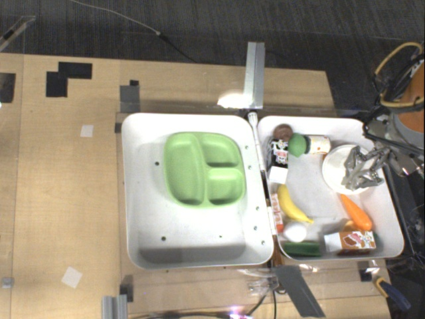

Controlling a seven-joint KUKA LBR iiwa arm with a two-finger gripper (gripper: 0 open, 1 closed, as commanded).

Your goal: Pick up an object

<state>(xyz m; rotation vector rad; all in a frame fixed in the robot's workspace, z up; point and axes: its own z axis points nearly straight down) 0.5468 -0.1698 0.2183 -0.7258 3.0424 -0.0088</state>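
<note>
The right bin (pixel 397 244) holds several objects. A yellow banana (pixel 291 205) lies near its left wall and an orange carrot (pixel 356 212) lies toward the right. A white bottle with a green cap (pixel 307 144) lies at the back beside a cow-print carton (pixel 279 153) and a brown ball (pixel 283 131). At the front are a green cucumber (pixel 304 248), a brown box (pixel 354 241) and a small white round object (pixel 294 232). My gripper (pixel 358 172) hangs over the right part of a white plate (pixel 335 165), just behind the carrot. Nothing shows in its grasp.
The left bin (pixel 143 198) bears a green divided plate (pixel 202 167). A metal post (pixel 255 78) stands behind the seam between the bins. Cables and an orange-banded arm section (pixel 402 92) crowd the right edge.
</note>
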